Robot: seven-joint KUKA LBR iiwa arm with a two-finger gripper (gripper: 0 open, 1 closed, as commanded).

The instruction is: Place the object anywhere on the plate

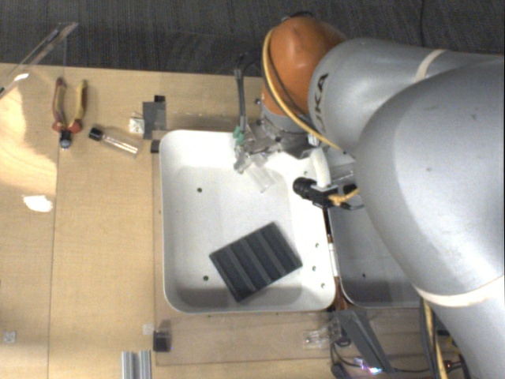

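A dark grey ribbed rectangular plate (255, 260) lies flat at a slant in the front half of the left white bin (181, 235). My gripper (252, 164) hangs over the bin's back edge, well behind the plate and apart from it. A small green piece (237, 136) shows at the gripper's left side; I cannot tell what it is. The grey arm with its orange band (296, 50) covers the area to the right.
The right bin (371, 287) is mostly hidden under the arm. On the wooden bench to the left lie red-handled pliers (69, 107) and a small clear vial (114, 140). A black bracket (155, 115) stands at the left bin's back corner.
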